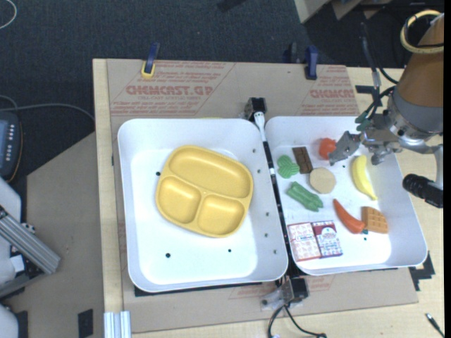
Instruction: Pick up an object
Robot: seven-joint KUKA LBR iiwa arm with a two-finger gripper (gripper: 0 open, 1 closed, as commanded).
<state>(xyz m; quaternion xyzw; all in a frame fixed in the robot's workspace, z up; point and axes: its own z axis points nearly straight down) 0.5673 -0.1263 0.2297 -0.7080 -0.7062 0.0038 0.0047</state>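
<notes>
Two white bins sit side by side. The left bin [141,252] holds one yellow tray [204,190]. The right bin [402,248] holds eight items: a banana [363,177], two green pieces, one brown bar, one round biscuit, one carrot, one waffle and one red-and-white card [315,240]. The board [211,83] behind reads "CHEMCAST". The gripper [359,146] hangs spread above the banana's upper end, pinching nothing.
</notes>
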